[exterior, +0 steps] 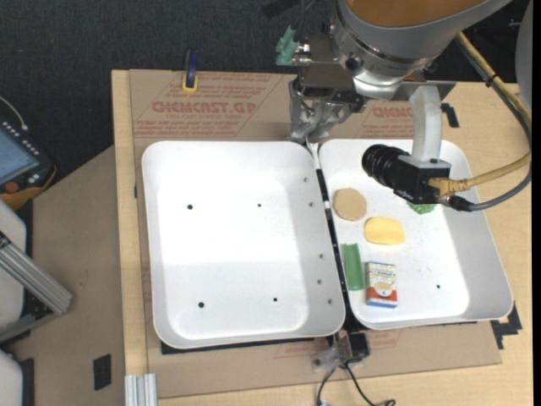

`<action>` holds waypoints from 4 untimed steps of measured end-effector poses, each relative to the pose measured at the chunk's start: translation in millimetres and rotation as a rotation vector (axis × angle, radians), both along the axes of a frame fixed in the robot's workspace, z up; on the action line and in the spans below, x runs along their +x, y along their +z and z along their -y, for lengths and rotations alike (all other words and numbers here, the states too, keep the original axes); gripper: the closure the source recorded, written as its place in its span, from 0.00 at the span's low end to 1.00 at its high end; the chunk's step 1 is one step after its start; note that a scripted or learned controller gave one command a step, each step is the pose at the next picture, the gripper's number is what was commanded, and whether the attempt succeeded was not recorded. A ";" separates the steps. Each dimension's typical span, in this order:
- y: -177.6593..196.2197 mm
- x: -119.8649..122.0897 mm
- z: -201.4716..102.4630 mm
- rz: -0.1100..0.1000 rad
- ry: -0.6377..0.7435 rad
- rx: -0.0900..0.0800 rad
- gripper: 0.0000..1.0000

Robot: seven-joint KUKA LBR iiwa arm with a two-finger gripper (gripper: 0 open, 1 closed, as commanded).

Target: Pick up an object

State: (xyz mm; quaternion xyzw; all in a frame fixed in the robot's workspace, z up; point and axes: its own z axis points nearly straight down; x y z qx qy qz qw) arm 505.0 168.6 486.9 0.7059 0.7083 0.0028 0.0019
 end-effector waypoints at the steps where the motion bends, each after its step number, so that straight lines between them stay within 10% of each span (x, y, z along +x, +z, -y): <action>1: -0.6 0.0 0.0 -0.001 0.000 -0.001 0.00; 2: 10.2 0.4 -0.7 0.002 0.001 0.000 1.00; 3: 9.8 0.4 -0.7 0.001 0.001 0.000 0.00; 4: 20.5 0.8 -1.4 0.005 0.003 0.001 1.00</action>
